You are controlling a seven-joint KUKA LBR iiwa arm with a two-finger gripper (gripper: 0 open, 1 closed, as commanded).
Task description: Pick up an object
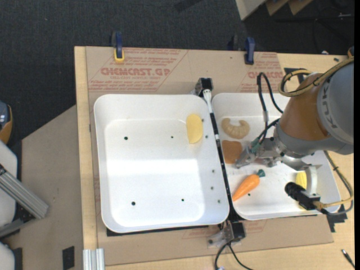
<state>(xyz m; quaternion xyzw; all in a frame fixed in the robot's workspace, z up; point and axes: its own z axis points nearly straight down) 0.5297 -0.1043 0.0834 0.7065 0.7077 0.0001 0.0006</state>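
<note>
- Gripper [249, 157] seen low in right bin [270, 210]; jaw opening cannot be told, nothing seen held.
- Carrot [247, 185] lies just at gripper's 6 o'clock; brown block [231, 150] at 9 o'clock.

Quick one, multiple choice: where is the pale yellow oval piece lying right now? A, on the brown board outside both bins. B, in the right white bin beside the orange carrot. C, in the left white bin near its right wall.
C: the pale yellow oval piece lies in the left white bin, close to its right wall, while the orange carrot is in the right white bin.
</note>
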